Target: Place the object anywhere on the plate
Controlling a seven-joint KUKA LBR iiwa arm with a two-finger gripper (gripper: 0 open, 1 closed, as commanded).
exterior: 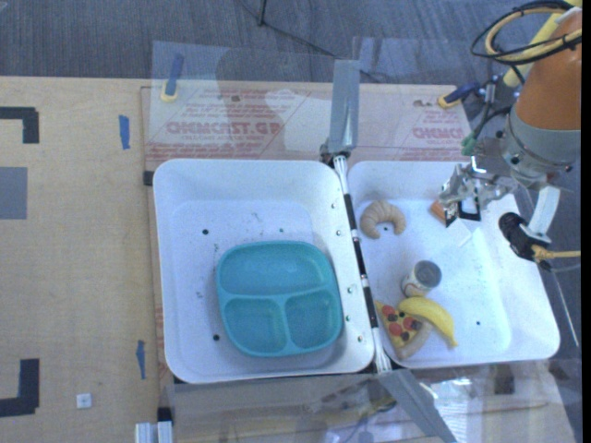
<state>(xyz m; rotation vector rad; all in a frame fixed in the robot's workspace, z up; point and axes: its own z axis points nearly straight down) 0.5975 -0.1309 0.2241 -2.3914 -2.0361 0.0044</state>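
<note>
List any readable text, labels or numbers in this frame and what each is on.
Faint reddish lettering on the clear sheet behind the left bin: mirrored and washed out, not readable.
A second reddish print on the clear sheet behind the right bin: cut off and blurred, not readable.
No readable text on the teal plate, the bins, the toy food or the arm.

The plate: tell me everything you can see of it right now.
The plate is teal and looks like plastic: a rounded rectangle split into three compartments, one wide section along the far side and two smaller ones along the near side. It lies flat, right way up, on the floor of the left bin, toward the bin's near right part, slightly rotated. Nothing lies in it or touches it apart from the bin floor.
</note>
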